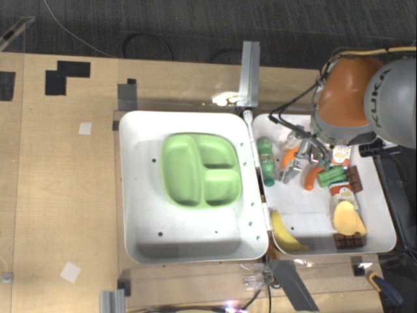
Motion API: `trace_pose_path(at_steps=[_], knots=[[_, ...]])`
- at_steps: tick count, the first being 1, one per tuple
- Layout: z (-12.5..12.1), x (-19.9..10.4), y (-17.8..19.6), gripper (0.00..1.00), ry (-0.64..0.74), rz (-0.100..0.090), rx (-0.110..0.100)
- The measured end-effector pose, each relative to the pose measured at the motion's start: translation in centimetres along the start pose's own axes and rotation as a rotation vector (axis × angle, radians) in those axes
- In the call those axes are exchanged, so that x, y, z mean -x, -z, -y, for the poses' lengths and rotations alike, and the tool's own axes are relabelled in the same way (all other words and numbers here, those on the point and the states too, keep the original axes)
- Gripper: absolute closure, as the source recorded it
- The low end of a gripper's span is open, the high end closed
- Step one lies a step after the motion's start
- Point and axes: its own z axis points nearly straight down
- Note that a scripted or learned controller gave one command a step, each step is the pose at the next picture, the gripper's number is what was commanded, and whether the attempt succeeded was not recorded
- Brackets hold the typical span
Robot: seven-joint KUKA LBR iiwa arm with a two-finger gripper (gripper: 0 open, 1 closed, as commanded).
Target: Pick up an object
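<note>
Hanging over the right-hand bin (384,240) in the upper right of the frame, the gripper (301,160) sits low among the clutter, its grey arm (397,103) and orange band (345,90) bulking above it. How the jaws stand I cannot tell: the metal parts at the tip blur into the things below, and nothing is plainly seen between them. Right at the tip lies an orange carrot-like piece (288,155), slanting from lower left to upper right, and beside it another orange piece (311,177) slanting much the same way; whether the tip touches either is unclear. To the left, close against the bin's left wall, a green bottle (265,156) lies with its long axis running nearly up and down the frame. Just right of the tip is a green packet (333,175) lying roughly crosswise, with a small white and orange carton (341,154) above it and a brown chocolate bar (354,178) at its right end. Lower down, a yellow pear-shaped fruit (347,218) lies near the right wall, another brown bar (348,241) below it, and a banana (284,233) curves along the bin's lower left corner. The left-hand bin (140,233) holds a green divided tray (199,169), well apart from the gripper. Both bins sit on the pale wooden surface (58,194).
</note>
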Motion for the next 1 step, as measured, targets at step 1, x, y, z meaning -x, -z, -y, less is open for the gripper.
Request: trace_pose_path(at_steps=[1], knots=[[-0.76, -3.58, 0.14, 0.00, -0.105, 0.000, 0.001]])
